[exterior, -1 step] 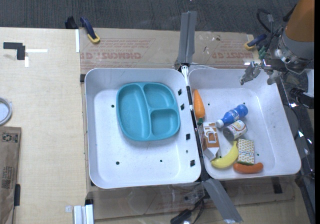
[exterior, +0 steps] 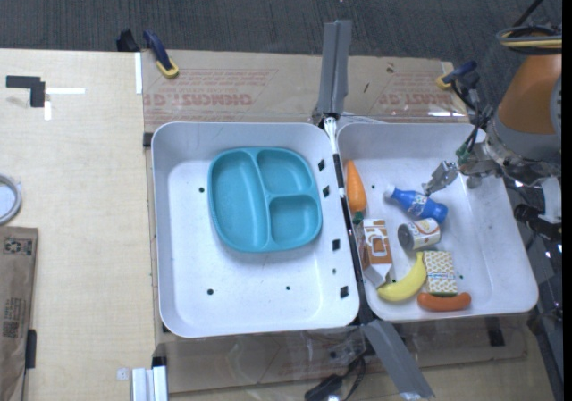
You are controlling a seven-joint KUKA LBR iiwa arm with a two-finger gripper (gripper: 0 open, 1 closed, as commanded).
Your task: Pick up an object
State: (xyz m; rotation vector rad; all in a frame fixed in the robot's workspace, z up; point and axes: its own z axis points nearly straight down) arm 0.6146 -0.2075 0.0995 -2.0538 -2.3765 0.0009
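Note:
The right bin (exterior: 500,238) holds several toy foods. A blue bottle (exterior: 418,204) lies on its side near the middle, with a small can (exterior: 420,235) just below it. An orange carrot (exterior: 356,187) lies along the left wall above a brown and white carton (exterior: 375,242). A yellow banana (exterior: 405,281), a checkered cracker box (exterior: 440,271) and a red sausage (exterior: 443,302) sit at the front. My gripper (exterior: 444,178) hangs over the bin's back right, just right of and above the blue bottle, with nothing visible between its fingers.
The left bin (exterior: 179,247) holds a teal divided plate (exterior: 264,198). A grey divider post (exterior: 335,69) rises between the bins at the back. The arm (exterior: 527,113) comes in from the right above the right bin's far corner.

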